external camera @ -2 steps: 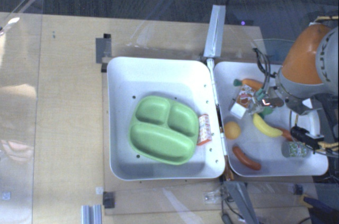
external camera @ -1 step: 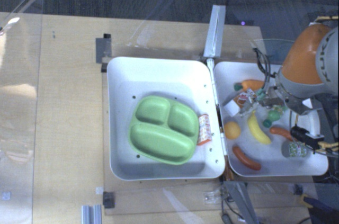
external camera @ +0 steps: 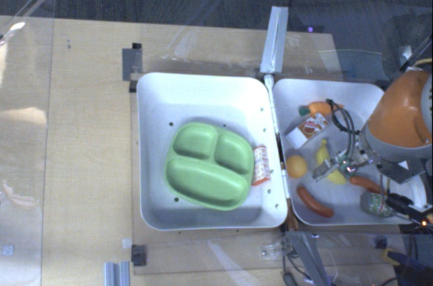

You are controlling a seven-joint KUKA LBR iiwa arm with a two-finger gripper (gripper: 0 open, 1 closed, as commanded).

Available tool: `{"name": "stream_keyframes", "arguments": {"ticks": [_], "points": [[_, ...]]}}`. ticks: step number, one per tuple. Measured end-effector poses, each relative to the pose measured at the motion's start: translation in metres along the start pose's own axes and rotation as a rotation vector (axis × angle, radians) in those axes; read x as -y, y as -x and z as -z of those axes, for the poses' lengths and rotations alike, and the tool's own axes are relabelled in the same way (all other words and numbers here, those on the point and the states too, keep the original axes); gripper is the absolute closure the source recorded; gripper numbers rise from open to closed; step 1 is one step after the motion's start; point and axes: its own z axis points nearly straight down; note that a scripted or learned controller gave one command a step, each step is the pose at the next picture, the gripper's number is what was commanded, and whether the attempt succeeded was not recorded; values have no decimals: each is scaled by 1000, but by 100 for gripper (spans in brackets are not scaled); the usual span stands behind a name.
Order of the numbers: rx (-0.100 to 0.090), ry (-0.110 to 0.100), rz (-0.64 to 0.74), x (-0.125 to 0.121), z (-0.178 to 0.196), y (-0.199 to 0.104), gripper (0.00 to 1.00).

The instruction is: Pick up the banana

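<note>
Where the arm (external camera: 406,117) reaches in from your right, you see its grey body and orange band hanging over the right bin (external camera: 298,94), wrist angled down toward the bin's middle. The pincer (external camera: 336,166) sits low among the items there, its tips right at the banana (external camera: 323,156), a small yellow piece lying near the centre of the right bin; a second patch of yellow (external camera: 337,176) shows just under the tips. You cannot tell from this angle whether the pincer is spread or clenched, nor whether the banana is caught in it: cables and metal parts blur the spot. Around it you find an orange round fruit (external camera: 295,165) just left of the banana, a red sausage-like piece (external camera: 315,202) toward the near edge, another red-orange piece (external camera: 365,182) right of the pincer, a greenish can (external camera: 375,204) beside that, and a white-and-red packet (external camera: 308,127) with an orange item (external camera: 318,107) behind it near the far wall. Over in the left bin (external camera: 155,102) you see a green divided tray (external camera: 210,164) lying flat, three compartments facing up, with a small red-and-white packet (external camera: 260,165) touching its right edge. Both bins sit side by side on the pale wooden tabletop (external camera: 67,143).
</note>
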Motion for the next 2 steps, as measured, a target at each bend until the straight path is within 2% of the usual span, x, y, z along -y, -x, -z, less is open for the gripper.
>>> {"name": "stream_keyframes", "arguments": {"ticks": [1, 2], "points": [[6, 9, 2, -4, 12, 2, 100], [-8, -13, -170, -32, 118, -73, 100]]}}
